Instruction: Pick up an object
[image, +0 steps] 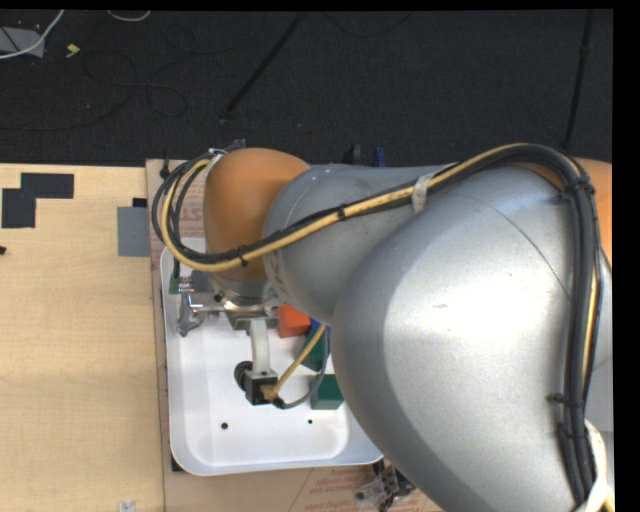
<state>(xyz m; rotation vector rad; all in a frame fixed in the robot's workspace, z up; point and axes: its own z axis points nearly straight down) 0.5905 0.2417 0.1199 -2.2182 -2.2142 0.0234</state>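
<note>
Dark flooring with loose cables runs across the top of the view, and below it a pale wooden desk (70, 360) fills the left side, marked with a few black and grey patches near its upper edge. A shallow white bin (225, 445) sits at the desk's right border, its left wall and near rim plainly visible, with two small dark dots on its bare floor.

The big grey arm (460, 330) reaches in from the right and covers most of the bin's far and right parts. Its orange band (250, 195) bulges above the bin's far end, looped by black and yellow cables. Beneath the band the claw (186, 310) hangs low over the bin's far left corner, close to the left wall. Its metal parts are crowded and partly hidden by the wrist, so whether it is spread or pressed together cannot be told.

An orange object (293, 320) lies in the bin to the right of the claw, half tucked under the arm's edge. A green block (326, 392) rests nearer the camera, also against the arm's outline and apart from the claw.
</note>
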